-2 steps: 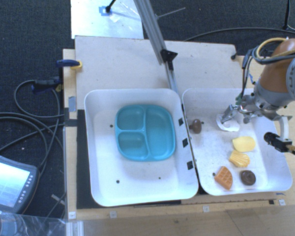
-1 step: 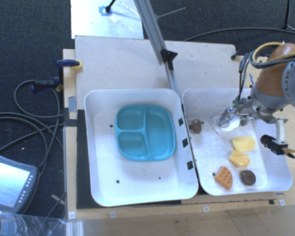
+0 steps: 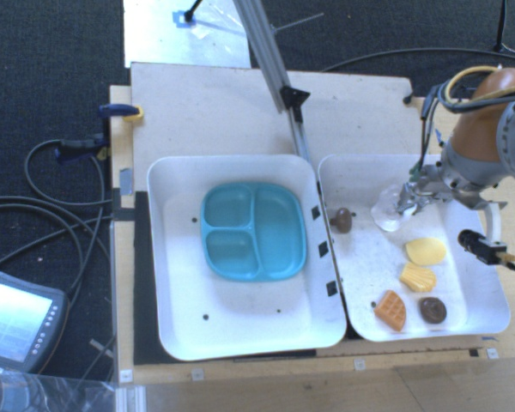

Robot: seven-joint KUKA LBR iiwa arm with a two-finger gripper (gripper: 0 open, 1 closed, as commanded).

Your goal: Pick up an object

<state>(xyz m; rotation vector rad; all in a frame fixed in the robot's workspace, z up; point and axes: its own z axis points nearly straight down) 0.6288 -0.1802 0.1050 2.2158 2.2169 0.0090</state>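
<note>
The metal two-finger gripper (image 3: 405, 202) is poised over a clear plastic cup (image 3: 388, 213); its grasp state cannot be told, and a firm closure is judged next.

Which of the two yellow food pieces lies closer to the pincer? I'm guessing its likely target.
The upper, smooth pale yellow piece; the ridged yellow piece lies farther from the pincer.

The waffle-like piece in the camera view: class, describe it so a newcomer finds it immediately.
Start at the right bin, then go to its near edge. The orange waffle piece lies there, left of a dark brown round piece. Its grid pattern and deeper orange set it apart from the two yellow pieces above.
</note>
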